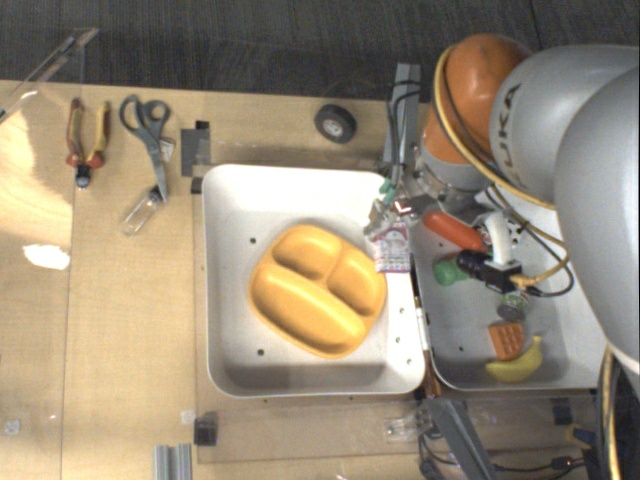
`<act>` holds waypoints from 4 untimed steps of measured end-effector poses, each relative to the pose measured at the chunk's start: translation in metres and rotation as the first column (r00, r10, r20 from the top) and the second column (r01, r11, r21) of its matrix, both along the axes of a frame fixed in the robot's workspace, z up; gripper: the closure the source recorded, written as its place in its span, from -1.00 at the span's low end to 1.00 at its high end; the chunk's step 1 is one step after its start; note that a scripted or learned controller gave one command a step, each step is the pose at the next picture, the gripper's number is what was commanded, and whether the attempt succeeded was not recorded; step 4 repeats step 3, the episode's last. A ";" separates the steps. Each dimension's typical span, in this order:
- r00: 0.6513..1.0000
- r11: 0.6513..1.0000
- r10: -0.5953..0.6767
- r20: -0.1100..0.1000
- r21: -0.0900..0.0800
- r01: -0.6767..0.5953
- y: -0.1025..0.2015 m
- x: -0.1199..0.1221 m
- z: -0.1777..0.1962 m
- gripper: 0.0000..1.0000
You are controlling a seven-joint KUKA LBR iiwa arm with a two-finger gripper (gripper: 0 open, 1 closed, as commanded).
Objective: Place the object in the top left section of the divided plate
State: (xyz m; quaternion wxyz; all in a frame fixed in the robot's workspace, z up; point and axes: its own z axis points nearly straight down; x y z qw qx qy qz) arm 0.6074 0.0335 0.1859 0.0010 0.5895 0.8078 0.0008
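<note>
step: we carry toward yellow divided plate [318,290] | gripper [388,230] at plate's upper-right edge, grip state: cannot tell | next: we move to top-left section

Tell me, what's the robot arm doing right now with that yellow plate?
Gripper over the left bin's right rim, beside the yellow divided plate. Plate sections bare. Toy banana and carrot lie in the right bin.

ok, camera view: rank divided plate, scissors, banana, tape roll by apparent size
1. Divided plate, clearly largest
2. Scissors
3. Banana
4. Tape roll

The banana and tape roll look close; the ranking between them is unsure.
</note>
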 end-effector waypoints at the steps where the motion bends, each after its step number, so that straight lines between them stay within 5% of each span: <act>1: 0.999 0.999 -0.037 0.001 0.000 0.037 0.056 0.040 -0.001 1.00; 2: 0.989 0.989 0.147 0.002 0.001 -0.147 0.093 -0.019 -0.016 1.00; 3: 0.989 0.989 0.147 0.002 0.001 -0.147 0.093 -0.019 -0.016 -1.00; 4: 0.989 0.989 0.147 0.002 0.001 -0.147 0.093 -0.019 -0.016 -1.00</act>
